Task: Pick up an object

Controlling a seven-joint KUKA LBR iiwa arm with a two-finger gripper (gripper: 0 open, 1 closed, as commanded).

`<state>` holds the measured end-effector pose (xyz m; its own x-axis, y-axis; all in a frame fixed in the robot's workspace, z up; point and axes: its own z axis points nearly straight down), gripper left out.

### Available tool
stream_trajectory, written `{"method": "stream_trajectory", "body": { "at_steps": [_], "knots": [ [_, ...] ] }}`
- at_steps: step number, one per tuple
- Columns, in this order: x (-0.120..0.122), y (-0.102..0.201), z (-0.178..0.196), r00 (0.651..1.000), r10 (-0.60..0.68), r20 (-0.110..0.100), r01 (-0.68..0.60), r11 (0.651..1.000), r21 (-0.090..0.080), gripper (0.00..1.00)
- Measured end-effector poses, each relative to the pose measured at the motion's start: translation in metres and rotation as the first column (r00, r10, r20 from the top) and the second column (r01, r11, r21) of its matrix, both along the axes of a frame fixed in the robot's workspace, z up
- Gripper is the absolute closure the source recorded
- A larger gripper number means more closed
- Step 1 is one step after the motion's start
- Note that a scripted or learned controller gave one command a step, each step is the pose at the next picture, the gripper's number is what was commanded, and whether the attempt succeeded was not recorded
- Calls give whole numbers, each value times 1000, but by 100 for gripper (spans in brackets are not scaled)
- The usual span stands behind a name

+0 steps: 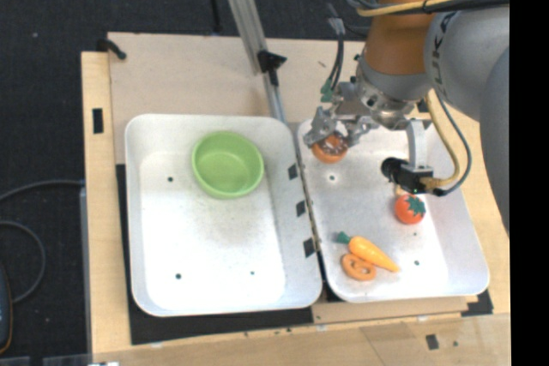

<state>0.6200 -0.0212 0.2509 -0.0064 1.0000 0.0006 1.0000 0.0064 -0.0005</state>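
Orange and round, a small object [329, 151] lies in the far left corner of the right bin [446, 270], close to the wall that this bin shares with the left bin [154, 287]. The pincer [330, 130] stands directly over it, and its metal parts cover the far side of the object, so only the near half is visible. The relation is therefore vertical: the object is straight under the pincer, not to one side. It is round and gives no long axis to align with. I cannot tell how the pincer is set, or whether it already touches the object. In my judgement the shared wall just beside it is the difficulty. A tomato [410, 209] and a carrot [374, 252] lie well apart, nearer the camera.
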Motion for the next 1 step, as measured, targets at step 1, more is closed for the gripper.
{"method": "stream_trajectory", "body": {
  "at_steps": [1],
  "knots": [
    [-20, 51, 2, 1000, 1, 0, -1, 1000, 1, 100]
  ]
}}
